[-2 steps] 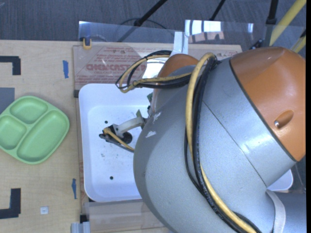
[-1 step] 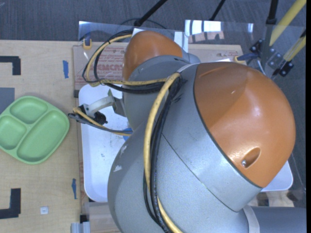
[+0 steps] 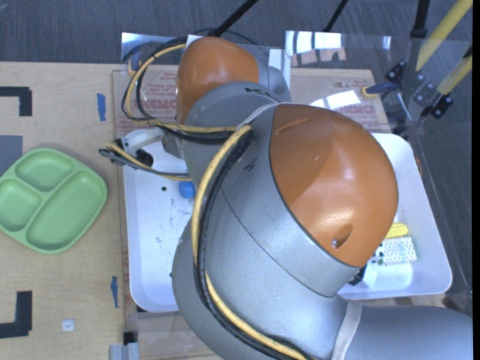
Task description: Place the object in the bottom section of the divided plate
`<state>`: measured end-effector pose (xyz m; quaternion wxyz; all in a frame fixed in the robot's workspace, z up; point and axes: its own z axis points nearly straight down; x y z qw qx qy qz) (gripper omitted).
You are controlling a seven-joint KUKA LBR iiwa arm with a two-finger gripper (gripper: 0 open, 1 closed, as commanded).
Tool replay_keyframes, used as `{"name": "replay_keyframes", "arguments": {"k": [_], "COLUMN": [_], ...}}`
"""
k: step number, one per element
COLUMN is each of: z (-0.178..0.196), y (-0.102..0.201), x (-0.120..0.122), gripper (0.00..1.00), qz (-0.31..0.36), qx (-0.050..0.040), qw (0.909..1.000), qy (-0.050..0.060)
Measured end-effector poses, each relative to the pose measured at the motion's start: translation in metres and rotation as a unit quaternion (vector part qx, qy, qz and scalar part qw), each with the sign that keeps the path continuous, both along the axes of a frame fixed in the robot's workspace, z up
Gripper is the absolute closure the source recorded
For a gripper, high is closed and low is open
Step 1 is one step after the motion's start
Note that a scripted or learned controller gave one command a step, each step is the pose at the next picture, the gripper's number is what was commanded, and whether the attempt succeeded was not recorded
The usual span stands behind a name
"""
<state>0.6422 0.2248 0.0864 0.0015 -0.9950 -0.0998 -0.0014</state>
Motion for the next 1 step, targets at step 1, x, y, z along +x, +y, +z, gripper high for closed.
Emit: {"name": "replay_keyframes", "arguments": {"k": [1], "z": [0.0006], "y": [0.0003], "x": [-0.0413], "gripper": [1.00], "qz": [0.000], "qx": [-0.0005], "qw": [1.0000], "qy": [0.001]}}
